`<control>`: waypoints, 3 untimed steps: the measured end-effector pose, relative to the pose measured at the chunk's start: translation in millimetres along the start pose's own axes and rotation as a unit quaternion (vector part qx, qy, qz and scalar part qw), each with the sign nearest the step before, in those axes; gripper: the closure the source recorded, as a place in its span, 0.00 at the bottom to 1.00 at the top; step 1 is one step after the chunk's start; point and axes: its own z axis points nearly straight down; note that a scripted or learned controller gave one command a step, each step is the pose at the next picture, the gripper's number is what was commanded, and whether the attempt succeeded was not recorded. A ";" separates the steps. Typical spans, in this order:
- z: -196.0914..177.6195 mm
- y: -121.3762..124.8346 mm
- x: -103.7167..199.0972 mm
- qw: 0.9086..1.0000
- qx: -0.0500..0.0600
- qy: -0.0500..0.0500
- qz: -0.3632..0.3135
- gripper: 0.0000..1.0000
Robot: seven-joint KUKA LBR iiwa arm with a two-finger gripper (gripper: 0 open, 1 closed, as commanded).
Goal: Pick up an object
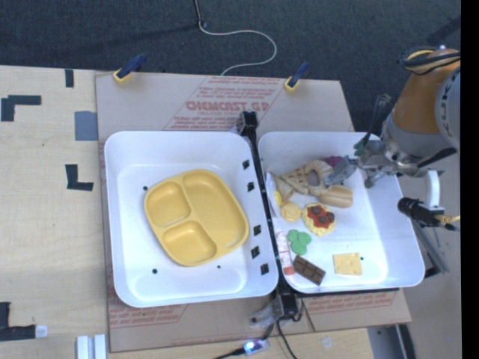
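Camera view, arm: the grey arm with an orange band (423, 96) reaches in from 3 o'clock and bends down over the right shallow white bin (389, 271).
Camera view, gripper: the two-finger gripper (338, 173) is low over the upper part of this bin; its grey tip points toward 8 o'clock. How far it is open I cannot tell, and I see nothing held in it.
Camera view, nearest thing: the tan bread-roll-shaped toy (336, 196) lies just at 6 o'clock from the gripper tip, with its long axis about from 9 to 3 o'clock.
Camera view, other candidates: the beige waffle-like toy piece (298, 179) is near, at 9 o'clock from the tip; the small round pizza toy with red topping (319, 218) is at 7 o'clock, a little further.
Camera view, far things: the flat yellow cheese square (346, 263) and the brown chocolate bar (307, 269) are well apart, toward 6 o'clock.
Camera view, left bin: the yellow plastic tray with three compartments (196, 217) lies in the left shallow white bin (123, 163).
Judgement: the coming move probably needs only a short drop toward 6 o'clock, onto the bread roll, closing across its short side.
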 end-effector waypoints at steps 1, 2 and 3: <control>52.2 -1.1 -8.7 1.000 0.000 0.000 0.000 0.00; 70.8 -0.8 -7.4 1.000 -0.003 -0.001 -0.001 0.00; 59.8 -0.2 -7.0 1.000 -0.004 -0.001 -0.001 1.00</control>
